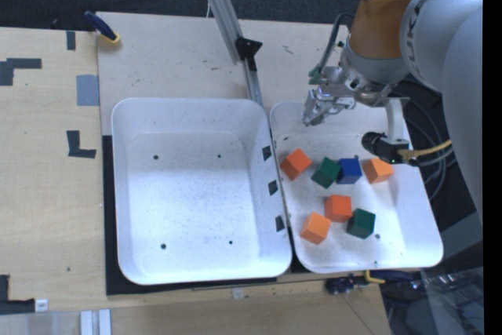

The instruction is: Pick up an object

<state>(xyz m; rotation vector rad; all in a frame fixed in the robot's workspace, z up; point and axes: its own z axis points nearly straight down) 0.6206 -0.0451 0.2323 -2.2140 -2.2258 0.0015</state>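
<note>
The pincer (316, 115) hangs over the right bin's (416, 247) far rim (fingers' spread unclear); nearest orange cube (296, 164) sits cornerwise, no long axis.

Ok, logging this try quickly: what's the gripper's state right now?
Gripper: above the right bin's far edge, nothing visibly between its fingers; open or shut cannot be told.

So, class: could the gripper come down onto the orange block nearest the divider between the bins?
Probably yes. The gripper hangs above the right bin's far edge, and that orange block sits apart from the green block, nothing over it.
</note>
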